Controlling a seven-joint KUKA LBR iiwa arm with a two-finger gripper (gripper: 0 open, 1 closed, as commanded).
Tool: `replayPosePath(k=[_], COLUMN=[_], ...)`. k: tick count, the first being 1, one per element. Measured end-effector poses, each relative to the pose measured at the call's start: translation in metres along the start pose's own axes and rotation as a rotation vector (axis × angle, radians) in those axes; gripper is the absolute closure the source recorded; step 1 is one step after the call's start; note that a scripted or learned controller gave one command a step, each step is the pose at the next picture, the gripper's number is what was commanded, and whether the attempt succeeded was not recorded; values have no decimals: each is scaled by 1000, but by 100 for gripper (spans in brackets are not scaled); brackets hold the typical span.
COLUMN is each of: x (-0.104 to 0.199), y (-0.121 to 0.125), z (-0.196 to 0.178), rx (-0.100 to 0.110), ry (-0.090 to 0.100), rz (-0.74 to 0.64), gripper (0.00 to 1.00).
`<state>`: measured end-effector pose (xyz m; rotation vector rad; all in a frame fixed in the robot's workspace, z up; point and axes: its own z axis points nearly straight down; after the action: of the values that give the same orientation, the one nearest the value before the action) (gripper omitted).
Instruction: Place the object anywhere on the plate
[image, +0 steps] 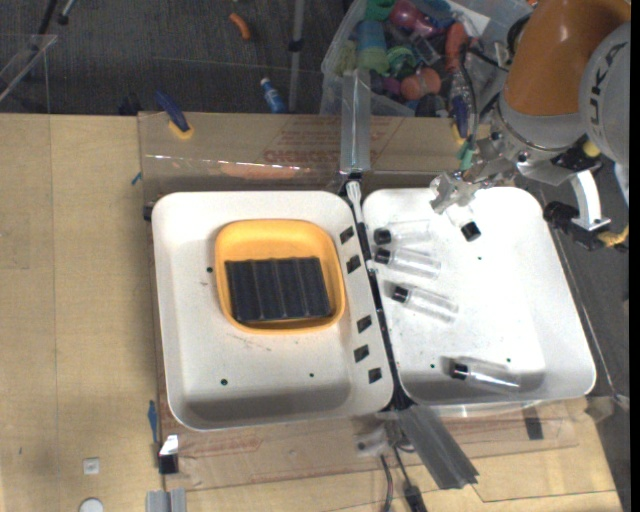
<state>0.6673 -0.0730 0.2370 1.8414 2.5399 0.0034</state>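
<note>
An orange plate (272, 236) lies in the left bin (190, 300). A black ribbed rectangular object (278, 288) rests flat on the plate, inside its rim. My gripper (452, 193) hangs over the far edge of the right bin (540, 300), well to the right of the plate and apart from it. I see nothing held in it. Several clear tubes with black caps lie in the right bin: two (408, 248) close together near the divider, one (424, 300) below them, and one (484, 375) near the front edge.
A small black piece (470, 230) lies in the right bin just below the gripper. A divider with black tabs (362, 300) separates the bins. A crate of coloured toys (410, 40) stands behind the bench. The arm's orange band (560, 50) looms at top right.
</note>
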Motion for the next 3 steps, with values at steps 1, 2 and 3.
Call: replayPosePath(k=[1,2,3], x=[15,-3,17], y=[5,-2,5], z=[-18,52,47], rx=[-2,3,2], ry=[0,4,4], rz=[-191,-290,-485], gripper=[100,100,100])
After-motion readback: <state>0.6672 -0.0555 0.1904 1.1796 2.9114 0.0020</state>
